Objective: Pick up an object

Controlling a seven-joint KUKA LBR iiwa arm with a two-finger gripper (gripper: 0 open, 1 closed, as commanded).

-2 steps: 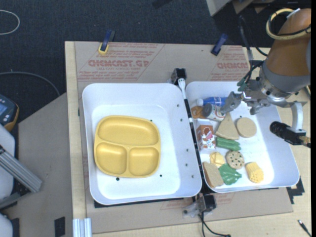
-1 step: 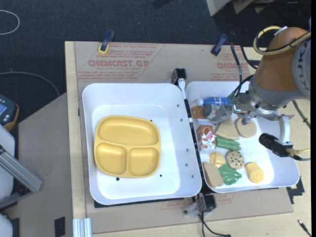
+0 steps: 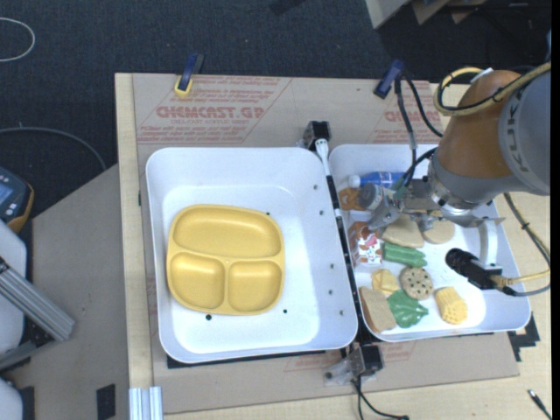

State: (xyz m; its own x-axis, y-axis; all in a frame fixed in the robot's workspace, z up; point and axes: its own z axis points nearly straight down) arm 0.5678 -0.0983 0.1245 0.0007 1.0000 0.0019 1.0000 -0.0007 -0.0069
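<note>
the gripper [image 3: 391, 213] hangs low over the right bin [image 3: 516, 318], just above the toy food pile [image 3: 407, 278] at the bin's left side, though i cannot tell its state, so no object looks lifted yet and the pick remains.

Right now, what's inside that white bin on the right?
The right bin holds toy food: a chocolate-chip cookie, a corn cob, green pieces and a bread slice. The arm covers whatever lies beneath it at the back.
</note>
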